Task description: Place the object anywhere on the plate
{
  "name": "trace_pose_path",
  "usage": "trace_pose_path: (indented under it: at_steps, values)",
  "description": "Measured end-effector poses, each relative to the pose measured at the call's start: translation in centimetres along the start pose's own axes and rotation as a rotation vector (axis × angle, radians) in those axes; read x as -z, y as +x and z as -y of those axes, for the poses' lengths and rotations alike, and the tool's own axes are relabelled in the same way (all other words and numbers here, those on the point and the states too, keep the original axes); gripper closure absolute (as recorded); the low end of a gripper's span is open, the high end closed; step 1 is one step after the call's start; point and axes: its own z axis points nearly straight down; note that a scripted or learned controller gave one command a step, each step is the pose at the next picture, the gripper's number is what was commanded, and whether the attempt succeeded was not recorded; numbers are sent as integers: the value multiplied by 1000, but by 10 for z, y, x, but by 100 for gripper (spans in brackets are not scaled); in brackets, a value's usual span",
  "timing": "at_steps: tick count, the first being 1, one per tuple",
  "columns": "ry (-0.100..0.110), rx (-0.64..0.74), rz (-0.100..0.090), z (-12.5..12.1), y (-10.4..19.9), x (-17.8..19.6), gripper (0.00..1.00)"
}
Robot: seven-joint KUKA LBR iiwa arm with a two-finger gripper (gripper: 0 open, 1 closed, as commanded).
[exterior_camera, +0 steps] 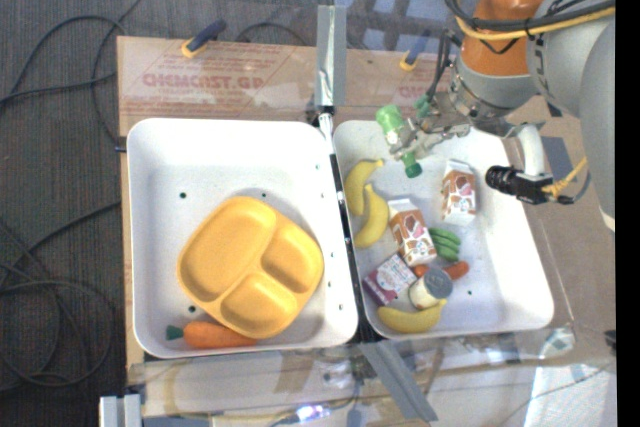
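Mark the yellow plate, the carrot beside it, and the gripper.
yellow plate (250, 265), camera view, middle ridge between its compartments.
carrot (215, 336), camera view, middle of its orange body.
gripper (412, 150), camera view, between its fingertips.

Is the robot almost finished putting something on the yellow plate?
Not yet. Nothing looks done: the yellow plate in the left bin has nothing on it, and a carrot only lies beside it. In hand: the tool is over the far end of the right bin, close to a green bottle, but I can't tell if it grips it. Left: carrying one thing across onto the plate.
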Motion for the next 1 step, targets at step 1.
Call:
trace_pose_path:
  at_steps: [1]
  values:
    - [-1,-43,-2,1,-44,3,100]
